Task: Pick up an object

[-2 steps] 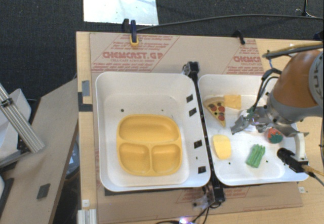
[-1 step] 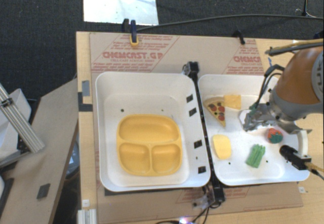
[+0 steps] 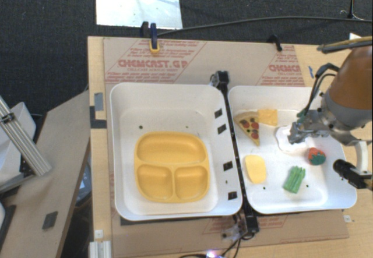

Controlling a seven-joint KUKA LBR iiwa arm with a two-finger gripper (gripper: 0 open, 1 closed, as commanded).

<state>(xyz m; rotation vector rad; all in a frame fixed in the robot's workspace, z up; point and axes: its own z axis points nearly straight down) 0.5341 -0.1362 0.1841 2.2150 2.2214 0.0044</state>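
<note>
- Bench (image 3: 192, 56) is carrying two white bins side by side, with printed cardboard lying under them.
- Left bin (image 3: 125, 105) is holding a yellow tray (image 3: 172, 166) with three compartments — one wide at the top, two smaller below.
- Right bin (image 3: 338, 195) is holding the loose pieces.
- Pizza slice (image 3: 249, 126) is lying near the right bin's upper left, tip pointing down, red dots showing on it.
- Cheese wedge (image 3: 268, 117) is sitting just beside the pizza slice, on its right, edges looking like they are touching.
- Yellow oval (image 3: 255, 169) is lying flat near the right bin's left wall, below the pizza slice.
- Green piece (image 3: 294, 179) is lying tilted to the right of the yellow oval, apart from it.
- Red-and-green piece (image 3: 316, 156) is sitting above and right of the green piece, near the wrist.
- Arm (image 3: 355, 85) is reaching in from the right, orange band showing above the grey wrist.
- Gripper (image 3: 296, 134) is hanging low over a white piece (image 3: 287, 140) in the middle of the right bin — cannot tell how the hand is set, or whether it is touching the piece.
- Blue clamp (image 3: 152, 34) is gripping the cardboard's back edge.
</note>
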